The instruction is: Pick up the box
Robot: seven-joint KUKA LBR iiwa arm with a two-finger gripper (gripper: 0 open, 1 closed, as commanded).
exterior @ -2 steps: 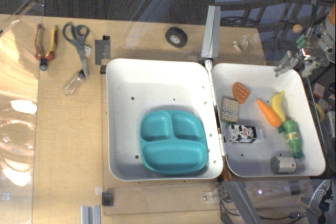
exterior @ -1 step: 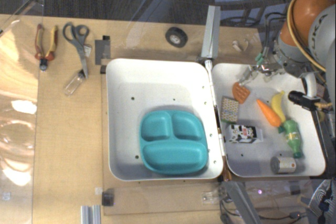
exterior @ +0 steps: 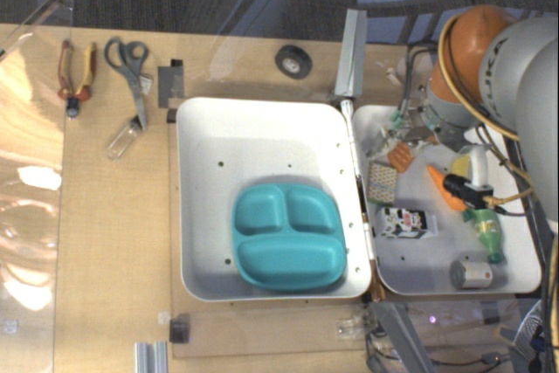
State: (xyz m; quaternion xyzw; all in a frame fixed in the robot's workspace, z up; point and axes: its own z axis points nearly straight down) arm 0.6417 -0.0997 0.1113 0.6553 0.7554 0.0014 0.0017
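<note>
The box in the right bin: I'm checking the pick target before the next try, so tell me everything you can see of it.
The box is small, flat and rectangular, dark with white printed patches, seemingly cardboard. It lies flat on the floor of the right bin, near the bin's left wall, slightly skewed to it. A speckled grey pad sits just above it; whether they touch is unclear. Nothing rests on it, and the gripper is well above it in the view, at the bin's top end.

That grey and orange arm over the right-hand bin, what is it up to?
It is a robot arm reaching into the right bin, which holds small items, among them a little black-and-white box it is meant to pick up. Its hand sits at the bin's far corner, well away from the box. A teal divided tray lies in the left bin.
</note>
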